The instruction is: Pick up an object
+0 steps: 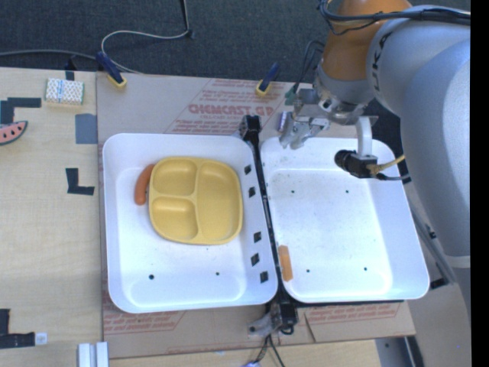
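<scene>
Orange and slim, a small sausage-like piece [140, 186] lies in the left bin [122, 274], touching the left edge of the yellow divided plate [195, 199]. A second orange piece [285, 262] lies to the plate's lower right, in the right bin [397, 281] against its near-left wall. That one looks the easier pick: descend straight over it, clear of the wall. Up and right of the plate, the gripper [294, 134] hangs above the right bin's far rim, carrying nothing; whether its fingers are parted cannot be judged. The arm [428, 67] bends down from the right.
</scene>
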Robot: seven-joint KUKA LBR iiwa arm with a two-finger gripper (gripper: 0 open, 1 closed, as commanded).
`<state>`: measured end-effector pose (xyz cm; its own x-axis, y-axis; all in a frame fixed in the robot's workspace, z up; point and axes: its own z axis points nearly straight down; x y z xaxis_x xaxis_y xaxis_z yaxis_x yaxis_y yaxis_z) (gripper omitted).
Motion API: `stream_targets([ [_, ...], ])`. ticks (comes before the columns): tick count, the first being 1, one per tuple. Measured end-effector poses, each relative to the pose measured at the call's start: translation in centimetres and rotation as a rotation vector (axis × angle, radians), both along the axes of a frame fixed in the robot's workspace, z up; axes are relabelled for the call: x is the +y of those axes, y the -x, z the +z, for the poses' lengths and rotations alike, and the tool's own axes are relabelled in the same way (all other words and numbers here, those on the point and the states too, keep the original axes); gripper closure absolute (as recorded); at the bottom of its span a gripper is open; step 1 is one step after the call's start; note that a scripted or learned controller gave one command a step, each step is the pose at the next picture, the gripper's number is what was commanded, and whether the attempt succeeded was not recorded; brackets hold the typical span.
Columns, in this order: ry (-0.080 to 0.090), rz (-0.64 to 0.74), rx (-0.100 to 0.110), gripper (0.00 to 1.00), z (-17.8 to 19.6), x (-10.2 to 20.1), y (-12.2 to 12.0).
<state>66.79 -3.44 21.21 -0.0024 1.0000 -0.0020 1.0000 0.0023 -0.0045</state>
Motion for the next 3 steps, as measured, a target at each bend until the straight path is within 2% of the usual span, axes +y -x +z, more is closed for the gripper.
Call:
stream_targets([
  [1,0.001,0.000,0.000,0.00,-0.01,0.00,0.01],
  [2,-0.001,0.000,0.001,1.00,0.94,-0.01,0.00],
  [3,0.000,0.000,0.001,0.00,0.92,-0.02,0.00],
])
